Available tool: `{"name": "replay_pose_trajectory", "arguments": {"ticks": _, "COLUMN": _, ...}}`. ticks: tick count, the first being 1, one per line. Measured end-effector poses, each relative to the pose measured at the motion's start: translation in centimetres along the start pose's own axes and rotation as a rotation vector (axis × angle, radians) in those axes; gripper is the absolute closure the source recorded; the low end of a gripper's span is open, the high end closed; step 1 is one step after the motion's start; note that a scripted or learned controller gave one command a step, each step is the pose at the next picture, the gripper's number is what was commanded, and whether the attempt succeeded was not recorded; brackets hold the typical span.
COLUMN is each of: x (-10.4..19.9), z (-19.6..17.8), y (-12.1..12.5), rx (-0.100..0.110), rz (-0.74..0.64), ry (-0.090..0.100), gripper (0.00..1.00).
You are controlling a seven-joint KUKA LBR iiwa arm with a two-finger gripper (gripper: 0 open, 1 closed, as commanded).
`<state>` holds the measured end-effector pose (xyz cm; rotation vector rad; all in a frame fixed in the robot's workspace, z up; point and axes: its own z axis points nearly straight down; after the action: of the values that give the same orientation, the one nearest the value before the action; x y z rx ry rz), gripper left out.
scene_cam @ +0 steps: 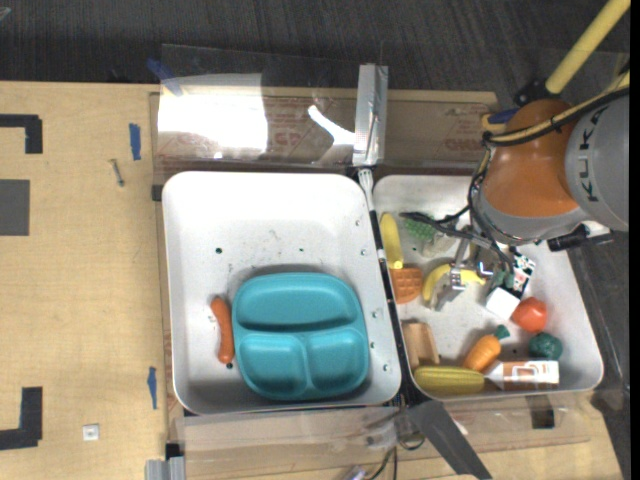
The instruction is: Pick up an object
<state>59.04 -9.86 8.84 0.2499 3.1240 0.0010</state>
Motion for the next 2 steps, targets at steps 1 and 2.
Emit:
{"name": "replay_pose_trajectory", "arguments": {"ticks": 1, "x": 0.32, "z": -0.01, "y": 0.37, "rx": 0.001, "rz": -0.052, "ry": 0.0, "gripper": 0.0}}
{"name": "replay_pose_trajectory", "arguments": {"ticks": 2, "x": 1.0, "z": -0.03, "y": 0.53, "rx": 0.0, "rz": -0.096, "ry": -0.001, "gripper": 0.0}}
